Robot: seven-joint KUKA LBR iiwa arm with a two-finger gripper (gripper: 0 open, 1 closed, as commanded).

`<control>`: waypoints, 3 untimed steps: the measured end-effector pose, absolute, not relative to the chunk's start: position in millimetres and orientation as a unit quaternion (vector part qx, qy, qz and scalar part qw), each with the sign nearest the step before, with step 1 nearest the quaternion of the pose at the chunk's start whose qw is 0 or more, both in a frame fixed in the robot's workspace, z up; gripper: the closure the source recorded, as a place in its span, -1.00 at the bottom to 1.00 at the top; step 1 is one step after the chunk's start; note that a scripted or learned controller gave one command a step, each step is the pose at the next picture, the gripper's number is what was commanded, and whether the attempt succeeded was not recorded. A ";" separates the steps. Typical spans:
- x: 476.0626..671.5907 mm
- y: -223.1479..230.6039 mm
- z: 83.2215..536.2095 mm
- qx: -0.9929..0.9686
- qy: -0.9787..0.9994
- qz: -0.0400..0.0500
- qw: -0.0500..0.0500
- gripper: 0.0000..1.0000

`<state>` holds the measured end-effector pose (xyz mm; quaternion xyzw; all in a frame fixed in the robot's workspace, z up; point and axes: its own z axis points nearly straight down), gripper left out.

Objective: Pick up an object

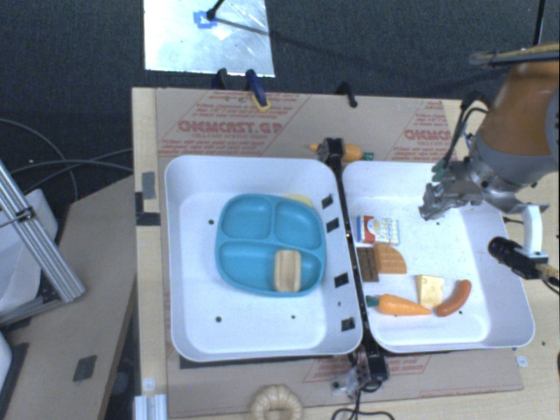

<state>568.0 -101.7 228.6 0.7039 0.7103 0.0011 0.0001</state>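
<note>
Clearly the pick is at the approach step, as far as the camera view lets one judge. The gripper [435, 201] hangs over the upper part of the right bin [503, 322], with the grey arm [516, 138] and its orange band reaching in from the right. Nothing sits between its fingers; whether they are spread or pressed together I cannot tell, since they read as one dark cluster from this angle.

The candidate things lie below and to the left of the gripper, in the right bin's lower half. Counted there: one small red-and-white packet [377, 230], one brown wedge [391, 259] just under it, one dark brown bar [367, 263] beside the wedge, one carrot [399, 304], one pale yellow cheese block [430, 289] and one reddish sausage [453, 297]. The carrot, cheese and sausage lie close together, possibly touching.

The left bin [197, 322] holds one blue divided plate [254, 234], with one tan bread-like piece [287, 270] in its lower right compartment. A pale yellow thing peeks from behind the plate's upper rim; too little shows to name it.

My judgement: the next move calls for travelling down-left over one item, likely the packet as the nearest, then descending squarely enough to avoid nudging neighbours. There are two bins on the tabletop [227, 116].
</note>
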 end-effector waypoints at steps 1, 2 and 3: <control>566.4 -78.5 214.8 0.705 0.710 0.000 0.000 1.00; 562.7 -80.9 220.8 0.706 0.708 0.001 0.001 1.00; 569.8 -80.7 233.1 0.705 0.709 0.001 0.001 1.00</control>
